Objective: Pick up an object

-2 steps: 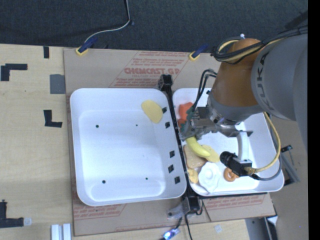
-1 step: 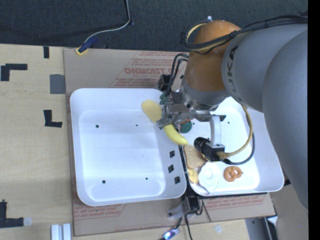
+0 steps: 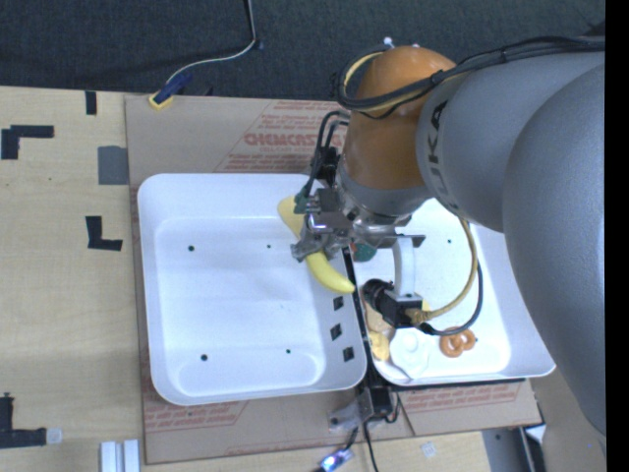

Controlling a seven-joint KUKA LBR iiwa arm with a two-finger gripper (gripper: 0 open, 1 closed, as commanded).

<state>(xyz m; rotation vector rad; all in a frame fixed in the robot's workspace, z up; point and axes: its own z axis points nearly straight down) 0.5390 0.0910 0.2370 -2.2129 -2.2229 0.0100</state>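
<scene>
A yellow banana (image 3: 331, 273) hangs at a slant over the rim between the two white bins. One end pokes out at the upper left and the other at the lower right of my gripper (image 3: 316, 234). The metal fingers are shut on the banana's middle. The orange wrist band and the grey arm rise above it and hide much of the right bin (image 3: 516, 357).
The left bin (image 3: 157, 205) lies left of the gripper. In the right bin's near corner are an orange pretzel-shaped piece (image 3: 457, 343), a white object (image 3: 408, 358) and a yellowish item (image 3: 378, 339). A small teal thing (image 3: 366, 253) peeks from under the wrist.
</scene>
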